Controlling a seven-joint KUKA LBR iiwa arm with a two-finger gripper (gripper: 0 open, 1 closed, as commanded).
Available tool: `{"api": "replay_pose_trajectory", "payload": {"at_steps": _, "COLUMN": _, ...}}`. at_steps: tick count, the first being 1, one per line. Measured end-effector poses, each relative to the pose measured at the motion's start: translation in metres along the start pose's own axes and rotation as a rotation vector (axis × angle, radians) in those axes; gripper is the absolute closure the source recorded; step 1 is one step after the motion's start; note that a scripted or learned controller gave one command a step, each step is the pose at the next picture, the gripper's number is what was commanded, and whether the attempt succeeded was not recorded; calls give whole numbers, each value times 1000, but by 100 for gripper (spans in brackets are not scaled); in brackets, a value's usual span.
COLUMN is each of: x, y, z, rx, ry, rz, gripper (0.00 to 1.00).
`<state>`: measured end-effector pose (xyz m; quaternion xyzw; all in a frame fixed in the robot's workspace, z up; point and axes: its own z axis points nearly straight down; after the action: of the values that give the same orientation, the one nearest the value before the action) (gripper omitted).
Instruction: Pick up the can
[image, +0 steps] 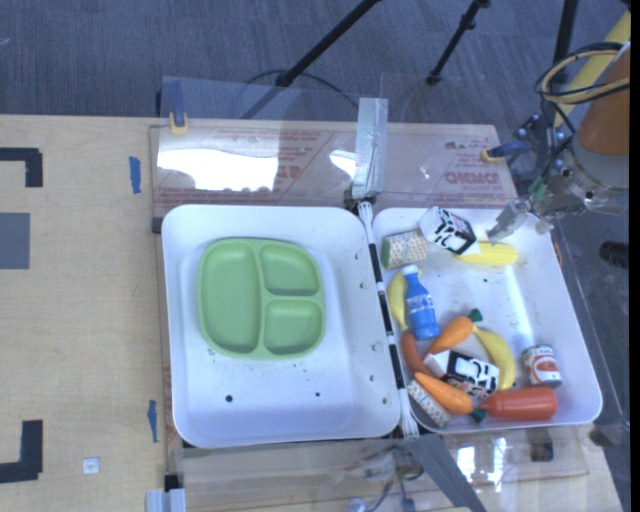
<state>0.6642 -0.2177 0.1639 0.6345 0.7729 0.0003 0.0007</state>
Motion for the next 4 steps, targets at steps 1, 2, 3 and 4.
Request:
{"api": "replay_pose_trajectory", "payload": {"at_steps": 1, "x": 24, "y": 9, "z": 78, "rx": 9, "ry": 10, "rz": 553, "gripper": 0}}
{"api": "replay_pose_trajectory", "payload": {"at_steps": 2, "x": 71, "y": 14, "z": 66, "rx": 16, "ry": 0, "rz": 851, "gripper": 0}}
{"api": "replay_pose_trajectory", "payload": {"at_steps": 3, "x": 86, "y": 10, "z": 77, "rx": 20, "ry": -3, "rz": 1205, "gripper": 0}}
{"api": "replay_pose_trajectory", "payload": {"at_steps": 4, "x": 52, "y": -1, "z": 79, "rx": 4, "ry": -1, "rz": 1558, "gripper": 0}}
